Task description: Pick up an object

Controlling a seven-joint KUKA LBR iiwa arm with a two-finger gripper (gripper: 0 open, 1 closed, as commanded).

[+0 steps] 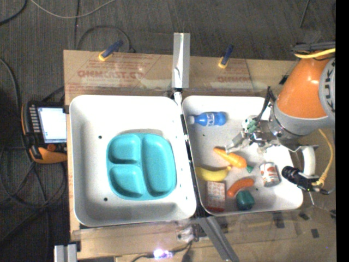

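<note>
Nothing lifted yet

So far no pickup: end effector (244, 138) hangs low in right bin (283, 203), just above carrot (231, 158); can't tell its state. Banana (211, 173), bottle (210, 119), can (269, 174) and others all lie in the bin. Grasp and lift remain. Left bin (82, 146) holds teal tray (142, 166).

Even overhead light falls on the bench (158, 70), leaving the two white bins bright and close to washed out along their rims, the left bin (82, 119) most of all. The surrounding floor (54, 26) sits dim and grainy. Shadows are soft and short, pooling under the teal tray (143, 165). A small glare spot flares at the bench's near edge (159, 253). Detail is soft throughout, and small items in the right bin (283, 201) blur slightly.
</note>
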